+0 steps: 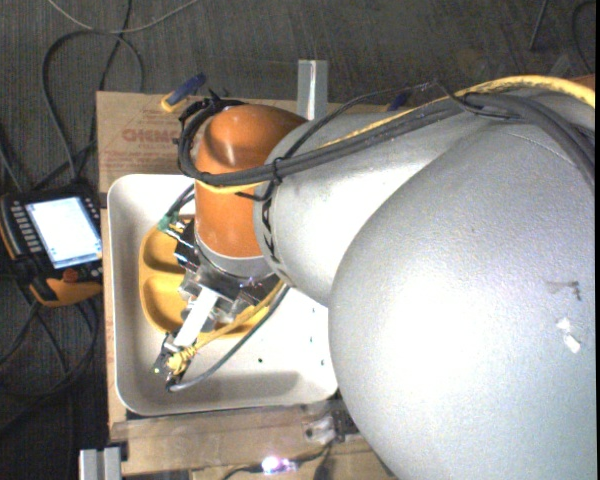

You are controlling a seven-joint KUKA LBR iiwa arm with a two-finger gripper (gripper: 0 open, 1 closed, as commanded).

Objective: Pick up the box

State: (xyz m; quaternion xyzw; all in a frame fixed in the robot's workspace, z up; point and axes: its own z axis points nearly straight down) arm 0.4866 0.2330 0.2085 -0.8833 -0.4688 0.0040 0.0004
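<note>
Arm: grey, bulky, covers the right and centre of the view. It reaches in from the right and bends down over the left bin.
Floor: dark carpet around the worktop, with loose cables running across it.
Bin: white, shallow, rounded corners. Its left wall, near wall and part of its base are visible; the rest lies under the arm.
Worktop: brown surface with red lettering, showing behind the bin.
Orange band: above the wrist, over the far-left part of the bin, with black cables looped across it.
Yellow shapes: two curved yellow-orange forms against the bin's left wall, partly under the wrist — their identity cannot be told.
Handset: orange-and-black unit with a lit screen, on the floor left of the bin.
Hand: low inside the bin, just beside the yellow shapes; whether it is spread or pressed together cannot be told.
Blue clip: at the worktop's far edge.
Box: position cannot be told — hidden.
</note>
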